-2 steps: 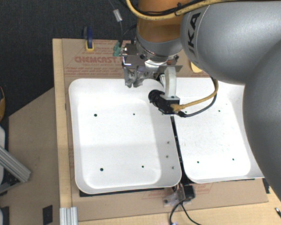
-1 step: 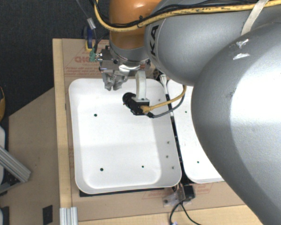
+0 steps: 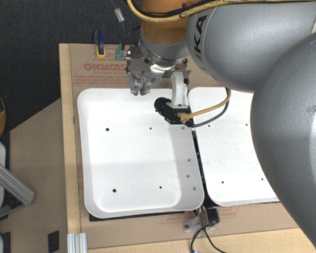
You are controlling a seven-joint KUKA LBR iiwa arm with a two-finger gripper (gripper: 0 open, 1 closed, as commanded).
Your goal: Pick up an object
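Note:
My gripper [image 3: 139, 89] hangs over the far edge of the left white bin [image 3: 95, 141], near its back wall. Its two short fingers point down and stand close together, with nothing showing between them. A white bracket and a black fitting [image 3: 167, 110] with a yellow cable hang from the wrist, just right of the gripper, above the seam between the two bins. The orange band and the grey arm cover the top of the view and most of the right side.
The right white bin [image 3: 226, 157] lies partly under the arm. Both bins rest on a brown cardboard sheet [image 3: 68, 115]. A small blue and yellow clip [image 3: 100, 44] sits at the sheet's far left corner. Cables lie at the front edge [image 3: 203, 223].

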